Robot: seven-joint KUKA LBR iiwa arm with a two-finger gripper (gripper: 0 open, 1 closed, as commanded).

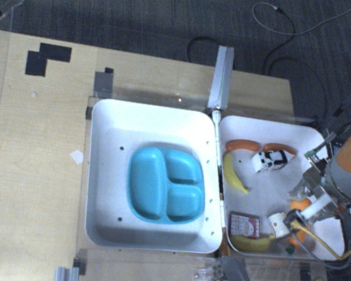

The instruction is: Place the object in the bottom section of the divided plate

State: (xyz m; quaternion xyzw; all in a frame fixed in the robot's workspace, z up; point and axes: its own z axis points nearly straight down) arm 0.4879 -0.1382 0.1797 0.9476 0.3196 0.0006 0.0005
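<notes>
A light blue divided plate lies in the left bin, with one long section on its left and two smaller ones on its right; all three hold nothing. The arm reaches into the right bin from the right, its orange band at the frame edge. My gripper is low over that bin's near right corner, among small orange pieces and beside a white cylinder. The wrist hides what lies under it.
The right bin also holds a yellow banana, two orange sausages, a black-and-white cow toy, a small red packet and a second banana at the near wall. A metal divider stands between the bins.
</notes>
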